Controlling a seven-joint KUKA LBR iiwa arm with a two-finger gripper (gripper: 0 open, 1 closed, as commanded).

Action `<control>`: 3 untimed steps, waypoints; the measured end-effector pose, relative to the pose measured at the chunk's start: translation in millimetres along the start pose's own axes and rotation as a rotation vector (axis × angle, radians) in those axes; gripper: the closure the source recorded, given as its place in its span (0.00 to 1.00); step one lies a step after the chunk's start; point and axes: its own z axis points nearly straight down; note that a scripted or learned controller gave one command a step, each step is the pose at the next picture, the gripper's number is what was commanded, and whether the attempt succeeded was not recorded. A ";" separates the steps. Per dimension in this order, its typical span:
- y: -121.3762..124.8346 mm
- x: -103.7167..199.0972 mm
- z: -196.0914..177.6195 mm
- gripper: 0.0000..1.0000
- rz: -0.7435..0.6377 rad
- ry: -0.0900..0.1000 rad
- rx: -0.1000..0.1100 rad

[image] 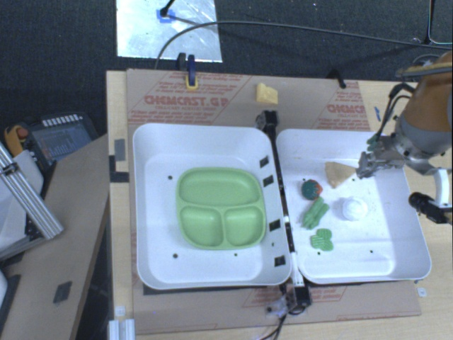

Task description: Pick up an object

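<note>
Camera view: two white bins side by side on a bench. Left bin (152, 190) holds a green divided tray (217, 207), sitting about centre, three compartments, one long at 12 o'clock and two smaller at 6.

Right bin (396, 261) holds the loose objects. Tan wedge-shaped piece (337, 173) sits toward 12 o'clock of the bin centre. Small round object, green with red (311, 188), lies at about 10 o'clock. White ball (352, 208) is near centre, just right of a light-green elongated toy (315, 212) lying tilted. Darker green flat piece (322, 239) sits at 7 o'clock, just below that toy, apart from it.

Arm comes in from 3 o'clock, orange band high at the right edge. Gripper (369, 163) is low over the right bin at about 1 o'clock, its tip just beside the right end of the tan wedge. Contact cannot be told. Whether the claw is released or clenched cannot be told either; too small and dark. Nothing seen grasped.

Outside the bins: yellow piece (267, 93) on the board at 12 o'clock, blue-and-yellow clamp (190, 71) to its left.
</note>
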 end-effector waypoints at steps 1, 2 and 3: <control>2.0 -0.5 -48.9 1.00 -0.001 0.000 -0.001; 3.5 60.4 -45.5 1.00 -0.006 0.003 0.006; 2.3 113.7 -58.2 1.00 -0.006 0.003 0.004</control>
